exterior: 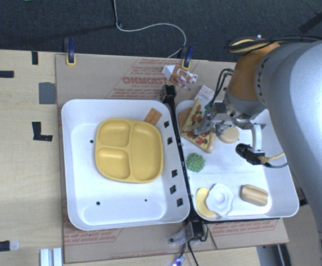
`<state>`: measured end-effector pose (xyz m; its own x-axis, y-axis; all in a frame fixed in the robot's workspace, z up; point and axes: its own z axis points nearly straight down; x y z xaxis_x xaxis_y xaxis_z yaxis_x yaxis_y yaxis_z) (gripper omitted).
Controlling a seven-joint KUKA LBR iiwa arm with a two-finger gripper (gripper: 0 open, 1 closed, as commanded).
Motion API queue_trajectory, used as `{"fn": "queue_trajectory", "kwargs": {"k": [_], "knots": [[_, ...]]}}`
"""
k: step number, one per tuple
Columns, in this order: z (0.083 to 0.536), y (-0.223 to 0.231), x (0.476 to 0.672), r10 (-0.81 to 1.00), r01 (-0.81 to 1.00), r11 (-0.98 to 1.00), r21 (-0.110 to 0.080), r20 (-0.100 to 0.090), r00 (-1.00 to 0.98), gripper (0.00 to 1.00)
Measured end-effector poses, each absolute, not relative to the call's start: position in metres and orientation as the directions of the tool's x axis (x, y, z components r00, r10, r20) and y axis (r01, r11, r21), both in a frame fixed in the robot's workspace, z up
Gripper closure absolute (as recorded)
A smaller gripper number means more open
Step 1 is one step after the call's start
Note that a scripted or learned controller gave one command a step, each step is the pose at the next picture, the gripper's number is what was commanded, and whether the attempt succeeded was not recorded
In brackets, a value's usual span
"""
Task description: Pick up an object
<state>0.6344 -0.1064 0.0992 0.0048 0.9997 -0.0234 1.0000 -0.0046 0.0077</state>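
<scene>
Two white bins side by side on the surface [16, 148]. Left bin [77, 204]: just a yellow divided plate [129, 150] sitting about mid-bin, plus a small orange-brown block [153, 116] near the top rim by the divider. Right bin [277, 201]: way busier. Pizza slice [197, 127] up near the top left corner, green broccoli-looking ball [195, 162] right below it, a round tan piece [229, 134] just beside the pizza. Along the bottom edge, a yellow piece with a white lump on top [217, 200], and a bread roll [254, 194] just to its right. Claw [213, 121] down in the right bin's top end, right over the pizza slice and touching or almost touching it. Can't tell how wide the claw is or whether it's got hold of anything, too cluttered there.
</scene>
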Motion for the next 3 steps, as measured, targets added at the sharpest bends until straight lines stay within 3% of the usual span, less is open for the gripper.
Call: {"fn": "queue_trajectory", "kwargs": {"k": [1, 2, 3], "knots": [[0.185, -0.078, 0.565, 1.0, 1.0, -0.001, -0.006, 0.0, 0.001, 1.0], [0.184, -0.078, 0.568, 1.0, 1.0, 0.0, -0.002, 0.0, 0.0, 0.0], [0.081, -0.095, 0.599, 1.0, 1.0, 0.001, -0.002, -0.002, -0.001, 0.0]]}}
